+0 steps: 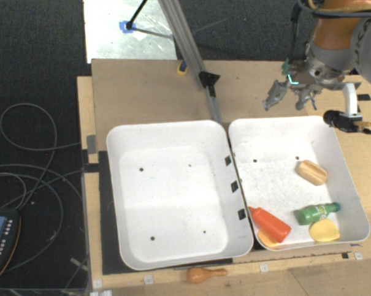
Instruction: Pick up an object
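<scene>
Closest to the lens, a small brown pear-shaped thing (206, 273) lies on the bench just outside the front rim of the left bin (122, 178). That one's out of play, sitting on the cardboard, not in a tray.

The pickable items are all in the right bin (283, 134), crowded into its near half. An orange-red carrot-like piece (270, 223) rests against the divider side at the front, tilted over a yellow-orange disc (267, 237) tucked under it. Just beside them, a green bottle (316, 213) lies on its side, and touching its near edge sits a yellow lemon-like lump (325, 231). Up and apart from that cluster, a tan bread roll (312, 172) lies alone on bare white floor.

And the gripper (292, 95)? It hangs over the bench beyond the right bin's far rim, well apart from everything. The jaws look spread, with nothing between them.

For a clean grab, I'd judge the bread roll the best bet: it has free space on all sides, so the fingers can straddle its short width without nudging a neighbour. The front cluster is riskier, since items touch and sit near the wall. The arm needs to come toward the camera, centre over the roll, align across it, then descend.
</scene>
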`<state>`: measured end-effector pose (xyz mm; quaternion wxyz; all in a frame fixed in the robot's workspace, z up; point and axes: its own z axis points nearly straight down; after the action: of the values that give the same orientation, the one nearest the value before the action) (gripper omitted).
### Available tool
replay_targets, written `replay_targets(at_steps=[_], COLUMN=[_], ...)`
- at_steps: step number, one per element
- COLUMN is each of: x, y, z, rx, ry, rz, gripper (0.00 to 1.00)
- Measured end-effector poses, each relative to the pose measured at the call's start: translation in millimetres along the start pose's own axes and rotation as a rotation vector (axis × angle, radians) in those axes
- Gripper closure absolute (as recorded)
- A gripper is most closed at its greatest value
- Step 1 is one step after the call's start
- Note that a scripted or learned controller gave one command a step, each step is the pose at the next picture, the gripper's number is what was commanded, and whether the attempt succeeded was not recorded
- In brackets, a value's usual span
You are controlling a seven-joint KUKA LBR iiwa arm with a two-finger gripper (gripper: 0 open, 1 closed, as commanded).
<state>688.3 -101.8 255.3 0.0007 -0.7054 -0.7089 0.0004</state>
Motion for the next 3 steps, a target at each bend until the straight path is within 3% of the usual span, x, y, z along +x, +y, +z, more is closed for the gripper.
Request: replay_targets(at_steps=[1, 3], x=[0, -6], y=[1, -6], z=[-3, 92], rx=[-0.004, 0.001], ry=[-0.001, -0.001], rz=[-0.002, 0.004], gripper=[0.00, 0.00])
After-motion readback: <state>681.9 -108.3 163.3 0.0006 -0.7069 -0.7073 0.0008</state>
